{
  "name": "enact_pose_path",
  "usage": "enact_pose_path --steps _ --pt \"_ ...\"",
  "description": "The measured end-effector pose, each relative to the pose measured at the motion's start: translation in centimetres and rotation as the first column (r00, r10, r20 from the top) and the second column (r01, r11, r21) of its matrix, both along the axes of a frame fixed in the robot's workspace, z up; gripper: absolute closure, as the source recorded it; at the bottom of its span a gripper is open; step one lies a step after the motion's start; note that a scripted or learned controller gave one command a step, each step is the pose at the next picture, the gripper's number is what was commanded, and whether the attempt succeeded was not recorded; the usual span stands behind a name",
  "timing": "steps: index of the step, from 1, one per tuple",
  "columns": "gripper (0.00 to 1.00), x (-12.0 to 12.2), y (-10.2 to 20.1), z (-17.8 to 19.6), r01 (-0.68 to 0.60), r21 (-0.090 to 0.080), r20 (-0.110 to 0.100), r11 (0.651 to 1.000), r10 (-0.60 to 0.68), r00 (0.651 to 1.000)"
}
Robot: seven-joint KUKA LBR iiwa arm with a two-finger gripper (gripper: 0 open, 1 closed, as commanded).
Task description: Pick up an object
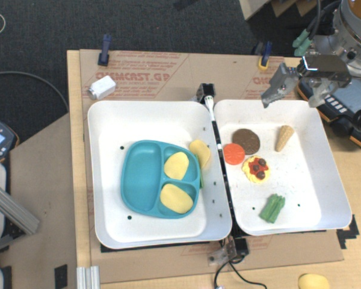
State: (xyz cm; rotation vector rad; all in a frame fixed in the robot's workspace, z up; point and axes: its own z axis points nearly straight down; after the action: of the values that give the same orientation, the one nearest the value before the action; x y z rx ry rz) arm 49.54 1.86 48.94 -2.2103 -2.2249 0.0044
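My gripper hangs over the far edge of the right bin, open, with nothing between its fingers. Below it in that bin lie a tan cone, a brown round cookie, a red-orange slice, a yellow piece with red spots and a green vegetable piece. The cone is the nearest of them to the gripper. The left bin holds a teal divided plate with two yellow pieces on it, and a third yellow piece just beside its right rim.
A black clip sits on the ridge between the bins at the far side. A small white object lies on the cardboard behind the left bin. Blue clamps hold the board's far edge. A yellow object lies near the bottom right.
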Motion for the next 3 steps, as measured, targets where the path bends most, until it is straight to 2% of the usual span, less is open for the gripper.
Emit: enact_pose_path --steps 1,2,3 --pt "0.0 -1.0 5.5 4.9 0.0 0.0 0.014 1.0 0.0 1.0" --pt "1.0 -0.9 5.2 5.7 0.005 -0.001 0.013 1.0 -0.005 1.0" --pt "1.0 -1.9 14.1 -13.4 -0.001 -0.006 -0.013 1.0 0.001 1.0"
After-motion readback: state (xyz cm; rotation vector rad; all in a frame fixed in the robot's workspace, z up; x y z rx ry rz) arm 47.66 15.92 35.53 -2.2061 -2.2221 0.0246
